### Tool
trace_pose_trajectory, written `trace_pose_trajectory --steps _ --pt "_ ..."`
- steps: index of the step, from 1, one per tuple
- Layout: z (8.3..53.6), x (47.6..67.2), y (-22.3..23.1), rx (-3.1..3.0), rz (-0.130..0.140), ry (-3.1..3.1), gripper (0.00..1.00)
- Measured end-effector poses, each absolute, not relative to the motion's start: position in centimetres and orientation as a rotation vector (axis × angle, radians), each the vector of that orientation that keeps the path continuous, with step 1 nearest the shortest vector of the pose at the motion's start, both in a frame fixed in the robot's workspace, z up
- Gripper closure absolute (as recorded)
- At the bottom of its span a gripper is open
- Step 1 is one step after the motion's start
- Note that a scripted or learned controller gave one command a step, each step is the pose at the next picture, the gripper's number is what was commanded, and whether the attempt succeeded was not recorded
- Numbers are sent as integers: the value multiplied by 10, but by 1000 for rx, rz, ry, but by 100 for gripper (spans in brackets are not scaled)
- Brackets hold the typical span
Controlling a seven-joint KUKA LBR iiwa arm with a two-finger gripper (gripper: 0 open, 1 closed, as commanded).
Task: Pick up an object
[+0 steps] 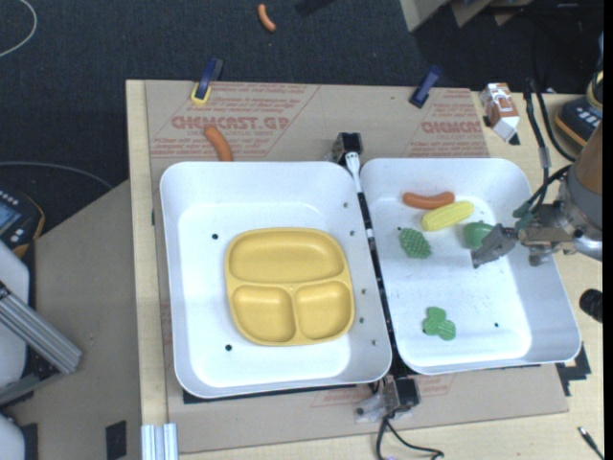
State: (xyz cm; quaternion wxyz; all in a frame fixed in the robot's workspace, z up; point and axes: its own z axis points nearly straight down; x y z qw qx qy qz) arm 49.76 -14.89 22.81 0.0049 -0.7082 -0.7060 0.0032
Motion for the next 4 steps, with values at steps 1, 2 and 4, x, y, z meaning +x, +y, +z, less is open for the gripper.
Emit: trace_pose_trajectory --steps 1,2,4 --pt "234 500 -149 -2222 0 -2222 0" --pt "171 499 -152 -2217 6 -2215 0" --pt "84 489 -155 -2222 -1 -2219 0"
